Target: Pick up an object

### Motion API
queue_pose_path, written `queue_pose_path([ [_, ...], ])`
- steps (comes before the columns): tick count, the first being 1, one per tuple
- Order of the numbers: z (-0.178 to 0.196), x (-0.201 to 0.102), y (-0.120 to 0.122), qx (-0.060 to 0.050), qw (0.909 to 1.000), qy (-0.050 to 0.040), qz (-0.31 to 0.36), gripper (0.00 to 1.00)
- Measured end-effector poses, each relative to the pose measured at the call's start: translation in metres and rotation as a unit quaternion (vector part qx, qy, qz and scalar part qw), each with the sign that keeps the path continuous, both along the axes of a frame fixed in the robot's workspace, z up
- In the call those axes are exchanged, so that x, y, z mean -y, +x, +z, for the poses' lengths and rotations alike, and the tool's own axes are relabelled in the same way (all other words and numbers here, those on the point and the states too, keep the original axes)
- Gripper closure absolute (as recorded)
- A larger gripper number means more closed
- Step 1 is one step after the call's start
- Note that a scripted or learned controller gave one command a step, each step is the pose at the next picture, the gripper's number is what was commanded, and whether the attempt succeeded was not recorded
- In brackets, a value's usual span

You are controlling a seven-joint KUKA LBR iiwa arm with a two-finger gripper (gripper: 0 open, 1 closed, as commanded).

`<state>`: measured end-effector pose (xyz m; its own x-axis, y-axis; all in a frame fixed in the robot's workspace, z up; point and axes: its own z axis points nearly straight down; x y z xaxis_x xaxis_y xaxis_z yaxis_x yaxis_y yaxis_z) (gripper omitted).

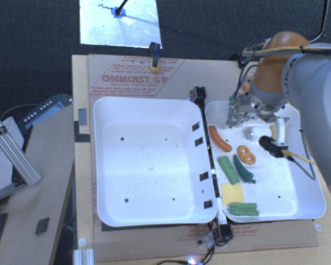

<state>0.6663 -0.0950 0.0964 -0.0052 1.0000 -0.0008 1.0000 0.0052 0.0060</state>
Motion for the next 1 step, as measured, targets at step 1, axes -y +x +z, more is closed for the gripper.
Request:
queue_pose_path([
  [1, -0.0117, 0.0151, -0.0055, -0.002, 1.0000, -0.0001, -0.002, 1.00],
])
